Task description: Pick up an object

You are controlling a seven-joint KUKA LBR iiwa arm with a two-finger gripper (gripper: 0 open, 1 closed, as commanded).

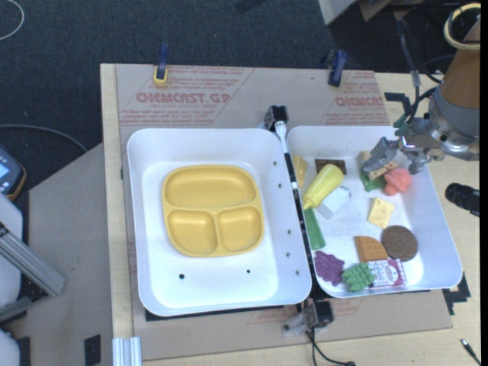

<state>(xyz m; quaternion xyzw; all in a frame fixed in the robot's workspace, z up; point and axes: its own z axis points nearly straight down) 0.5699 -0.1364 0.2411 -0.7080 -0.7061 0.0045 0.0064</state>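
The tool hangs over the right bin's far corner. A pink toy lies just beneath and nearward; a green piece sits alongside. Whether the tool is spread or pressed together cannot be told.

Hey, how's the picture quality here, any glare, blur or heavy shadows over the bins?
Camera view: lighting is even and soft; the white right bin looks bright but keeps its detail, the yellow tray has mild sheen, and the gripper looks slightly blurred above the toys.

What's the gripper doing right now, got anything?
Gripper: low over the right bin's far side, beside the pink toy; whether it is open, shut or holding anything cannot be told.
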